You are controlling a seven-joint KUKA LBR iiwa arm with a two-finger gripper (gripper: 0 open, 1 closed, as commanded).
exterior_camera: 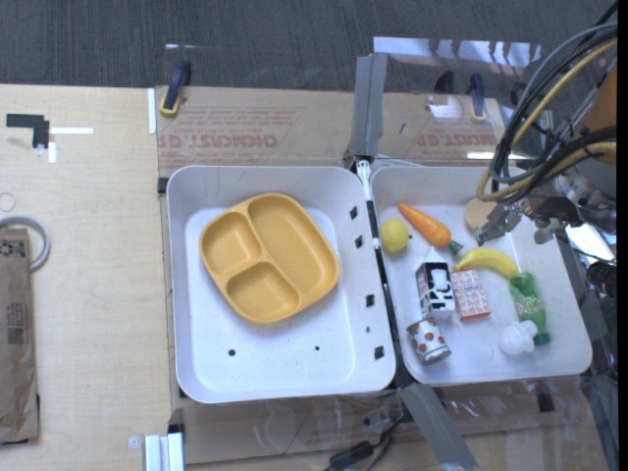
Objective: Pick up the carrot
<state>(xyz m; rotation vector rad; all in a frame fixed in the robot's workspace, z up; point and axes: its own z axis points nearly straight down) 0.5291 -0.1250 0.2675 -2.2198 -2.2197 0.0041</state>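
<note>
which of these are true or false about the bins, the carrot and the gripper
1. The carrot lies in the right bin. True.
2. The yellow plate sits in the same bin as the carrot. False: the plate is in the left bin.
3. The lemon lies just left of the carrot. True.
4. The gripper holds the carrot between its fingers. False: it hangs to the right of the carrot, above the banana, with nothing in it.
5. The small can stands upright at the far end of the right bin. False: it lies tipped near the front edge.
</note>
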